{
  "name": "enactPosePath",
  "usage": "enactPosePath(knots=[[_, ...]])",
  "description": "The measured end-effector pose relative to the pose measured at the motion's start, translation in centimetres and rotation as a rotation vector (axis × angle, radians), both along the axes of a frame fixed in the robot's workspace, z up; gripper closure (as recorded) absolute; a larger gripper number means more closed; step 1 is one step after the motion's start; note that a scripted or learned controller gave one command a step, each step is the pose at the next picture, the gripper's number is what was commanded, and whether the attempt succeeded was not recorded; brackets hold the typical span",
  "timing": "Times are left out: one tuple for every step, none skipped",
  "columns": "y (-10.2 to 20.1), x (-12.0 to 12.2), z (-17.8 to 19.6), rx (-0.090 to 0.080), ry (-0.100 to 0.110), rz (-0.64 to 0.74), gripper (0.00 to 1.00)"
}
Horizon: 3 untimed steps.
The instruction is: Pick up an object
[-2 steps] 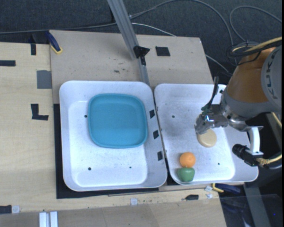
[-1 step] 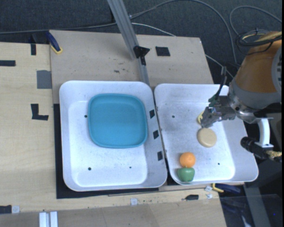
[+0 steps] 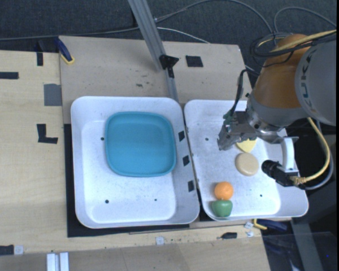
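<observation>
Hand above right bin (near back)

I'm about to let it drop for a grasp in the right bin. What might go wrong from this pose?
1. The end effector hangs over bare bin floor, left of the yellow piece and beige round piece, so a straight descent may close on nothing.
2. Those two pieces sit very close together, so the fingers could nudge one while reaching for the other.
3. The orange ball and green piece sit close to the right bin's front rim, awkward for a grasp.
</observation>
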<state>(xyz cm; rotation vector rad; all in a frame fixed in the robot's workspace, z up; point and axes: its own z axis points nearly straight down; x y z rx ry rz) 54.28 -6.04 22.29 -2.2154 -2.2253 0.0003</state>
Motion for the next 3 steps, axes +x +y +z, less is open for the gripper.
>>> enactPosePath(knots=[[6.1, 0.7, -0.2, 0.0, 0.0, 0.001, 1.0], [11.9, 1.1, 0.3, 0.0, -0.001, 0.001, 1.0], [16.1, 2.8, -0.3, -0.001, 0.0, 0.0, 1.0]])
